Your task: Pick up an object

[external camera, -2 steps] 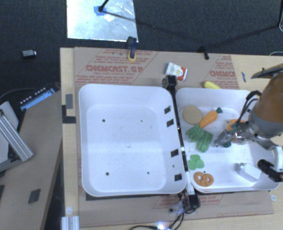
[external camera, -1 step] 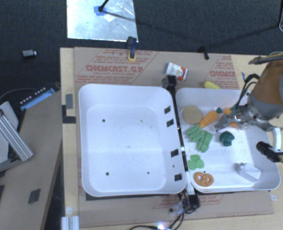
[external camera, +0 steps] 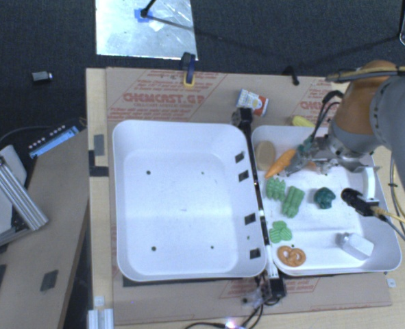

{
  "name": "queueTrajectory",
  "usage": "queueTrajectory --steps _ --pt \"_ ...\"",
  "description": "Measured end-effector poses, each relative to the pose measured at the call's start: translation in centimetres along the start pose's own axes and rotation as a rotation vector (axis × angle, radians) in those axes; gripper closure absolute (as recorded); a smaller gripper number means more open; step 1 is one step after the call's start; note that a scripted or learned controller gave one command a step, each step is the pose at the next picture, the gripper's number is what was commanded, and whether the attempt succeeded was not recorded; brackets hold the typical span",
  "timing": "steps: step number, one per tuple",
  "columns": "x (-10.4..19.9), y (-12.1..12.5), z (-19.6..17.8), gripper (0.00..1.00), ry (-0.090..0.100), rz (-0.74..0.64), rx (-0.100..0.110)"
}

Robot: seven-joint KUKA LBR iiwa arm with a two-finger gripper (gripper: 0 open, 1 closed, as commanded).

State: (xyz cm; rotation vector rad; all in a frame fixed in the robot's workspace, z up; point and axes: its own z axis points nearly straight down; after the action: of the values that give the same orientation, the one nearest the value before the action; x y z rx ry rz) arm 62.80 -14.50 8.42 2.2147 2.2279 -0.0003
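Pretzel (external camera: pixel 291 256) lies at the right bin's (external camera: pixel 387 249) near edge. Pincer (external camera: pixel 310 151) hangs low at the bin's far end; finger state cannot be determined. Carrot (external camera: pixel 281 162) lies just beside it at 8 o'clock, long axis running 2-to-8 o'clock.

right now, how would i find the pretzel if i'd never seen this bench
Look at the right bin, the one the grey arm reaches into. Follow its near edge to the corner beside the divider between the bins; the pretzel lies flat there. It is the one orange-brown twisted loop, just below a small green piece, while most of its neighbours are green.
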Motion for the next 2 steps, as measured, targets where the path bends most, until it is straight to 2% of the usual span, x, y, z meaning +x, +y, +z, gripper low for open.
queueTrajectory --steps 1,2 --pt "5.9 0.5 0.0 0.0 0.002 -0.003 -0.002" --pt "5.5 0.6 -1.2 1.0 0.001 -0.001 -0.004"
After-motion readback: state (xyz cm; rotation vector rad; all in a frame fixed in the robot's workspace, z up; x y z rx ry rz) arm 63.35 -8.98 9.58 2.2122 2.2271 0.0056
